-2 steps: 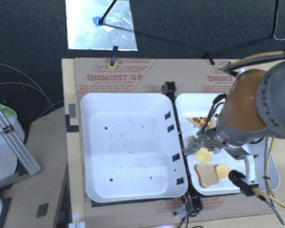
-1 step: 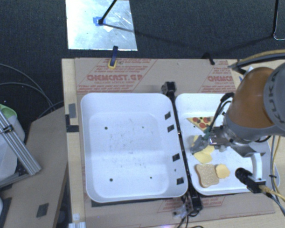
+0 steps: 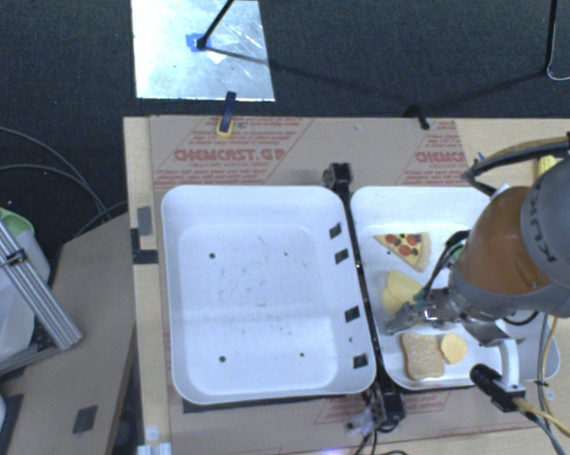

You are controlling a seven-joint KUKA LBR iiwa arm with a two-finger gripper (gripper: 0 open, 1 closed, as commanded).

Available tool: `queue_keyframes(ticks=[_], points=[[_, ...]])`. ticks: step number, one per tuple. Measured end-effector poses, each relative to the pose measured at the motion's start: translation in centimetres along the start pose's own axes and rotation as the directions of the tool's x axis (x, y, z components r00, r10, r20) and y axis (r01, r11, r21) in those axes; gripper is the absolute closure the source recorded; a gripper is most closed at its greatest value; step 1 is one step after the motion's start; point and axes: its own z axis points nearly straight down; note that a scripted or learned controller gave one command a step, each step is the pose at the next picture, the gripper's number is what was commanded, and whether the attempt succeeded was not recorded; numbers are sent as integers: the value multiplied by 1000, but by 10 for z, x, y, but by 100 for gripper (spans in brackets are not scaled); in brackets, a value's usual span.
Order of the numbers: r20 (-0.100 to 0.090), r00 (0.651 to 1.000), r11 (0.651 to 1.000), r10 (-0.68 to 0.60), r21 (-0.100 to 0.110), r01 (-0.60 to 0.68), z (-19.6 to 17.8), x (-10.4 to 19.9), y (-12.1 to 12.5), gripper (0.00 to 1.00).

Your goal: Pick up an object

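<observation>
jaws low in the right bin, food pieces close on every side

seen at centre-right of the frame: jaws [image 3: 407, 317] down inside the right bin [image 3: 373, 219], metal tips reaching toward frame-left, close to the bin's left wall. impossible to tell how far apart the tips stand, or whether anything sits between them; too small and too cluttered with cables to judge.

just above the tips, apparently touching or nearly so: a pale yellow wedge [image 3: 399, 288]. just below and a little to frame-right: a bread slice [image 3: 422, 354], long axis running roughly up-down in the frame, with a small round yellow piece [image 3: 453, 347] beside it on the right. farther up the bin, apart from the tips: a pizza slice [image 3: 406, 247], point aimed toward lower right.

judged the deciding relation: yellow wedge lying nearest, on the upper side of the tips; bread next, on the lower side. likely a short shift up-frame for the wedge, or down-frame for the bread.

behind the tips to the right: grey arm with orange band [image 3: 496, 247], covering much of the bin's right half.

further left: the left bin [image 3: 259, 288], well away from the tips. under both bins: the counter [image 3: 264, 148].
</observation>
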Motion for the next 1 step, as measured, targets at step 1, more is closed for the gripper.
queue_keyframes(ticks=[1], points=[[1, 1000, 1000, -11, -8, 11, -5, 5, 58, 0]])
